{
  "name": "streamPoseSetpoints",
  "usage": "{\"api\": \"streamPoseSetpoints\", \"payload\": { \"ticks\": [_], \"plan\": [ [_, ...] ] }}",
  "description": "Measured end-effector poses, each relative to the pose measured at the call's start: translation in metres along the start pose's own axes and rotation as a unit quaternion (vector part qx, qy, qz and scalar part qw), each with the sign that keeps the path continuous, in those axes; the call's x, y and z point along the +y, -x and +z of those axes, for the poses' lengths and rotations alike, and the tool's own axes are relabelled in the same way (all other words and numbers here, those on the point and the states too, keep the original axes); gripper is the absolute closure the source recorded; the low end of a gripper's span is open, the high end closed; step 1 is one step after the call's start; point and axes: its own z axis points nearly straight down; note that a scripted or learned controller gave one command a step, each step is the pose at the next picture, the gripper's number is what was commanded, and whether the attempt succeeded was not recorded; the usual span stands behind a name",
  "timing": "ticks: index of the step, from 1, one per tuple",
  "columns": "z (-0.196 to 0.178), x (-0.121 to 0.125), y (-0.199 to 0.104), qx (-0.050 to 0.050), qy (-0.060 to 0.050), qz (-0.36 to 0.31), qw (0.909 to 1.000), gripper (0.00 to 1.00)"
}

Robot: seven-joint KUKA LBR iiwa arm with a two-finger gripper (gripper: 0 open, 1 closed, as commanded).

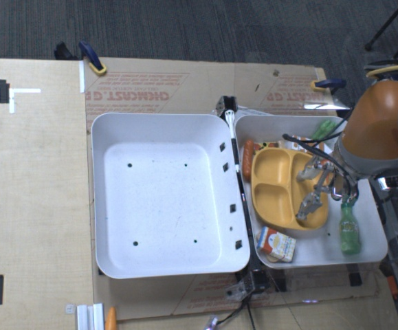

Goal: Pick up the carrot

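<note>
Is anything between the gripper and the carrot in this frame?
Yes. The gripper hangs over the yellow divided plate, and the carrot lies wedged between that plate's far rim and the right bin wall.

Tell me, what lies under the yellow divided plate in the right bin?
An orange-red piece, probably the carrot, sticks out from beneath the left rim of the yellow divided plate. The plate covers the rest of it, so its full length cannot be seen.
</note>
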Motion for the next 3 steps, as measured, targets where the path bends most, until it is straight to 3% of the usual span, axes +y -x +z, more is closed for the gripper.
{"api": "streamPoseSetpoints", "payload": {
  "ticks": [1, 2, 3],
  "plan": [
    [0.002, -0.026, -0.006, 0.003, -0.001, 0.076, 0.9971, 0.0],
    [-0.008, -0.025, -0.002, -0.001, -0.001, 0.074, 0.9973, 1.0],
    [-0.008, -0.025, -0.003, -0.001, -0.001, 0.074, 0.9973, 0.0]
  ]
}}
